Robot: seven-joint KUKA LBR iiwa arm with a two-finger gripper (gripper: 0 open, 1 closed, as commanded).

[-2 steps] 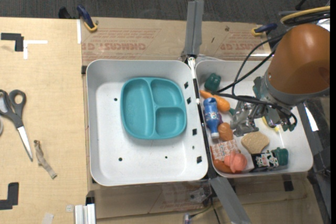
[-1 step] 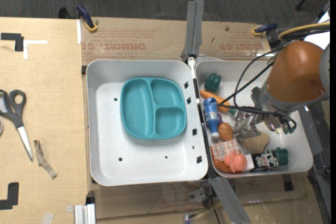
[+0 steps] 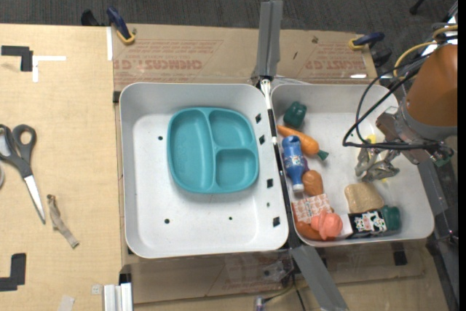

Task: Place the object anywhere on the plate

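A teal plate (image 3: 213,150) with three compartments lies in the left bin (image 3: 145,222) with nothing on it. The right bin (image 3: 342,102) holds several objects: a green cup (image 3: 295,113), an orange carrot (image 3: 303,141), a blue bottle (image 3: 293,160), a brown egg-shaped item (image 3: 313,183), a red-and-white packet (image 3: 312,207), a pink toy (image 3: 329,225), a tan bread piece (image 3: 362,197) and a black-and-white carton (image 3: 368,223). My gripper (image 3: 376,166) hangs over the right bin's right half, just above the tan bread piece. It is open with nothing between its fingers.
A metal divider (image 3: 270,149) separates the two bins. Black cables (image 3: 375,109) loop from the arm over the right bin. Scissors (image 3: 22,156) lie on the wooden bench at the far left. Blue clamps (image 3: 120,24) hold the cardboard behind the bins.
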